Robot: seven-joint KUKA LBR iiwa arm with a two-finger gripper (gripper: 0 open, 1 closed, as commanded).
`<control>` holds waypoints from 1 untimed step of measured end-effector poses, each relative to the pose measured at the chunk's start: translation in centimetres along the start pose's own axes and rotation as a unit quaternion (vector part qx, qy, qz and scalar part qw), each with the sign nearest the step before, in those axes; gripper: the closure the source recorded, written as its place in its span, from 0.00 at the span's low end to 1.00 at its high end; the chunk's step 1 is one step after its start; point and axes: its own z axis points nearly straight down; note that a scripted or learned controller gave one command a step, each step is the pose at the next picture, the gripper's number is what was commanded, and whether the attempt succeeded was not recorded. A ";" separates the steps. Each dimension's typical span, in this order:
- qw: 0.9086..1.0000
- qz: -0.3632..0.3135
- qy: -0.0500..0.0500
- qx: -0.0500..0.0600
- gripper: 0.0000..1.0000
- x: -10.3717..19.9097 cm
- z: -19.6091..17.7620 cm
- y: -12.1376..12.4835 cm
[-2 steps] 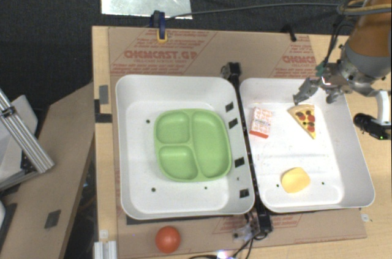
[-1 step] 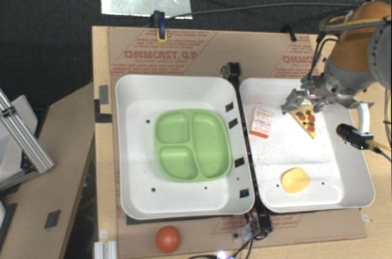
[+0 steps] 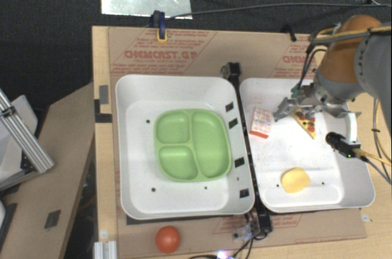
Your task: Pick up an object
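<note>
Pizza-slice toy [image 3: 305,123], yellow and red, lies in the right white bin [image 3: 355,190], directly under the pincer [image 3: 298,106]. Whether the pincer grips or merely touches it cannot be told. A round yellow lemon-like object [image 3: 295,179] and a small red-and-white packet [image 3: 261,122] lie nearby.

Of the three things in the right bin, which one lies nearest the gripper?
The pizza slice, directly at the gripper. The card lies farther left; the lemon sits lower.
</note>
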 end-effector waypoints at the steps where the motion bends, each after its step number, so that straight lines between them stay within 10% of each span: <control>1: 1.000 -0.001 0.000 -0.003 1.00 0.0 -1.3 0.2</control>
